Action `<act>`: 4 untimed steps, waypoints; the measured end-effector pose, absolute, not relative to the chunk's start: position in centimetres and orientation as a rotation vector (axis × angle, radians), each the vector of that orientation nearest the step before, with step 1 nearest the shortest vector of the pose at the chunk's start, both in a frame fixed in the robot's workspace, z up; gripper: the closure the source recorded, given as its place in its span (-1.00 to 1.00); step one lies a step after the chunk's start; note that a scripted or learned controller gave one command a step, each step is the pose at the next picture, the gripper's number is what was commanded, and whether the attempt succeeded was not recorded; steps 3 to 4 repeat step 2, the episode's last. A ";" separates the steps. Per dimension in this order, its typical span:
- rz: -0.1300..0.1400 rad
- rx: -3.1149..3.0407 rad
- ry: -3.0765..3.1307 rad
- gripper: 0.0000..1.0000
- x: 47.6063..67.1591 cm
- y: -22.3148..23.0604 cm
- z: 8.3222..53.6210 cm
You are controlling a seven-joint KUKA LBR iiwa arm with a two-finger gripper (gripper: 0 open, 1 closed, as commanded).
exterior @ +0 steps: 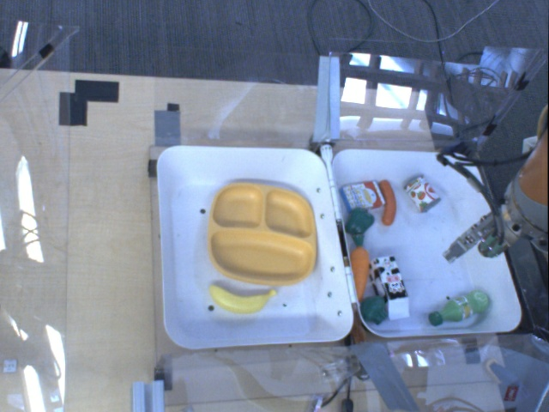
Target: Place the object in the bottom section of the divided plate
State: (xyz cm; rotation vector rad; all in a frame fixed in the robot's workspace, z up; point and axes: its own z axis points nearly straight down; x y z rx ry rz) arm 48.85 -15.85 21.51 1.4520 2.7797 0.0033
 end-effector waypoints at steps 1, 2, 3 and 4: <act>0.003 2.140 2.294 1.00 48.8 -19.4 19.7; 0.003 2.140 2.294 -1.00 48.8 -19.4 19.7; 0.003 2.140 2.294 -1.00 48.8 -19.4 19.7; 0.003 2.140 2.294 -1.00 48.8 -19.4 19.7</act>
